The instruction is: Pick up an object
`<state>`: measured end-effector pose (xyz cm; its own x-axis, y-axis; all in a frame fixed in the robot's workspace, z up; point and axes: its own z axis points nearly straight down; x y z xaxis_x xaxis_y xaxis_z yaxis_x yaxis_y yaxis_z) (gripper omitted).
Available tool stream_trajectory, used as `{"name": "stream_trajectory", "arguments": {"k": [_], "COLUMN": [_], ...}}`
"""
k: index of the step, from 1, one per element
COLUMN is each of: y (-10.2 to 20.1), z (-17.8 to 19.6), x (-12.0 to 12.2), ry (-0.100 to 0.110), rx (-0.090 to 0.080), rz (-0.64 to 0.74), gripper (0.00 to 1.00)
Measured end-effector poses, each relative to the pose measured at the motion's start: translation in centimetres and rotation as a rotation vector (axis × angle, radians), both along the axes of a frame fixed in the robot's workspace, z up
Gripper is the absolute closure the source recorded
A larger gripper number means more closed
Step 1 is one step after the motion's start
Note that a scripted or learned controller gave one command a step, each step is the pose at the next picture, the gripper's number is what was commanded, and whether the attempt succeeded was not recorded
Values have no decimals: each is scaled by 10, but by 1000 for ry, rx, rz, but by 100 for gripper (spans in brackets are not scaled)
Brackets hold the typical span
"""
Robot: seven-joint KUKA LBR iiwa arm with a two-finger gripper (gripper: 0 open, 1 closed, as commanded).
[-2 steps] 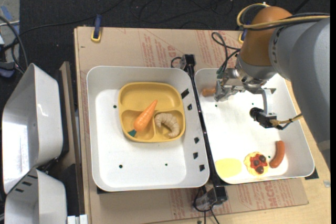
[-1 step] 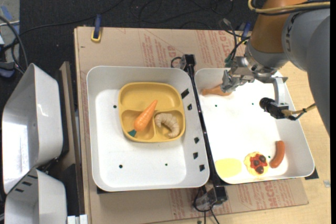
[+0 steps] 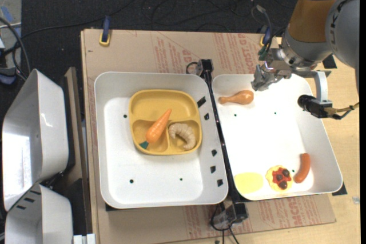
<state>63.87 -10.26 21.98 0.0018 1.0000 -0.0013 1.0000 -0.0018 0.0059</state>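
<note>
Hovering over the top edge of the right bin (image 3: 329, 140), the gripper (image 3: 262, 82) was parked just above and to the right of the drumstick (image 3: 237, 98), so my guess was the approach step, nothing picked yet. Honestly couldn't tell what state the gripper was in, since that end of it was a dark blur against the bin wall.

The drumstick lay on its side near the bin's upper left corner. Next move probably called for dropping down and a bit left onto it, though the target was never named, so that was just my read.

Lower down in the same bin sat a sausage (image 3: 303, 168), a pizza slice (image 3: 279, 176) and a yellow disc (image 3: 249, 182). The left bin (image 3: 114, 180) had a yellow plate (image 3: 143, 106) holding a carrot (image 3: 158, 126) and a shrimp (image 3: 183, 135). The arm's upper part was cut off at the frame's right edge.
</note>
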Motion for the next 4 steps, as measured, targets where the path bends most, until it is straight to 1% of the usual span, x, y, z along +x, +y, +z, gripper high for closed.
{"name": "stream_trajectory", "arguments": {"k": [1, 2, 3, 4], "y": [0, 53, 104, 159], "z": [43, 29, 36, 21], "x": [1, -22, -39, -54], "ry": [0, 9, 7, 9], "rx": [0, 2, 3, 3], "rz": [4, 8, 10, 10], "gripper": [100, 100, 100, 100]}}
